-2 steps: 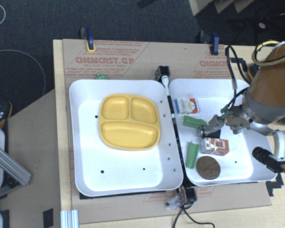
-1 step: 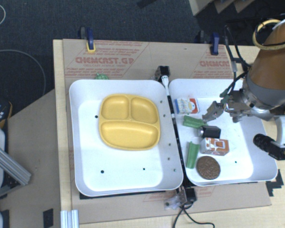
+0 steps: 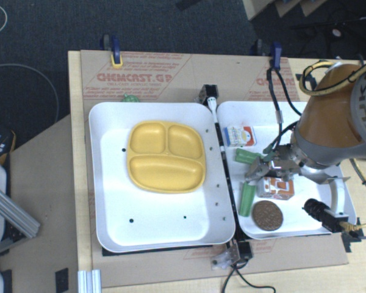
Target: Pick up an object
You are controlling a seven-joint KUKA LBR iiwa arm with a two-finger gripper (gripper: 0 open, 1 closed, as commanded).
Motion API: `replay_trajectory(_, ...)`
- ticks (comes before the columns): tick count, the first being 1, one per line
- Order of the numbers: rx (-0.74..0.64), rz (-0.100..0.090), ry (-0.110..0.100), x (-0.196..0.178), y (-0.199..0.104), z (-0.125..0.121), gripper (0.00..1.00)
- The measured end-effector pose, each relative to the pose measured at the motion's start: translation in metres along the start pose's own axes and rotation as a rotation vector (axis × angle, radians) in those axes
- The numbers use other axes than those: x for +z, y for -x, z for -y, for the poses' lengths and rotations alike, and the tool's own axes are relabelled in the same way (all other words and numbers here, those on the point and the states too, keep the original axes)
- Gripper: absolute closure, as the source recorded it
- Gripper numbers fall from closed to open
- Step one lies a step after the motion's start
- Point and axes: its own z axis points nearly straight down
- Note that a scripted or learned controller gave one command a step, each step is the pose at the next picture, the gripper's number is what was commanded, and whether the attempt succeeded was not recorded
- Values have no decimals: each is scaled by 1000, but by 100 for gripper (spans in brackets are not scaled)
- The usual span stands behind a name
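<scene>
We are looking at a robotics lab: a brown cardboard-covered bench (image 3: 171, 72) clamped at its edge, two shallow white plastic bins (image 3: 110, 182), loose black cables (image 3: 280, 90), and dark carpet (image 3: 49, 17).

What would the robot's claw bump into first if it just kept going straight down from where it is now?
Most likely the orange-and-white packet lying right under the gripper in the right bin. The green cylinder sits just beside it. Depth is hard to judge from this slanted view, so that is a guess.
</scene>
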Motion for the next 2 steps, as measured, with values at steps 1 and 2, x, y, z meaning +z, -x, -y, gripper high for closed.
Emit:
replay_trajectory(1, -3, 2, 8, -29, -29, -7, 0)
replay_trajectory(2, 0, 0, 0, -1, -31, 16, 0)
